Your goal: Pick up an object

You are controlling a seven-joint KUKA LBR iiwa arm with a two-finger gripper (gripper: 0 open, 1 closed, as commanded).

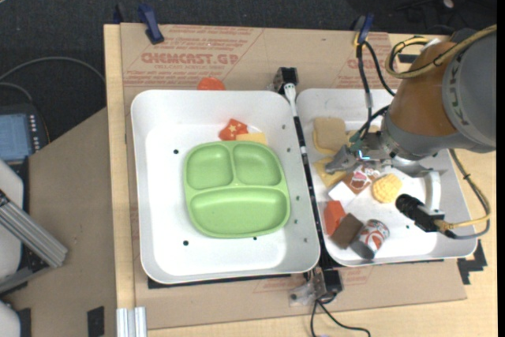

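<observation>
**A:** Where is the gripper (346,162)?

**B:** Low over the right bin (341,102), towards its left side. A tan block (327,133) lies just beside it on the far side; a white-and-red packet (357,181) lies just beside it on the near side.

**A:** Open or closed?

**B:** I cannot tell; the wrist and the grey arm crowd over it from the right.

**A:** How do the pieces lie?

**B:** The tan block lies flat, its longer side running roughly near to far. The can (374,236) lies on its side by the near wall, its long axis slanting from near-left to far-right, red-and-white end uppermost in view. A brown block (346,229) touches it on the left and slants much the same way; a red block (334,211) sits just beyond that.

**A:** What is hard to read?

**B:** The packet — part of it lies under the gripper, and its shape is unclear; the can's label is too small to read. A yellow round piece (387,188) lies beside the packet, close under the arm.
</observation>
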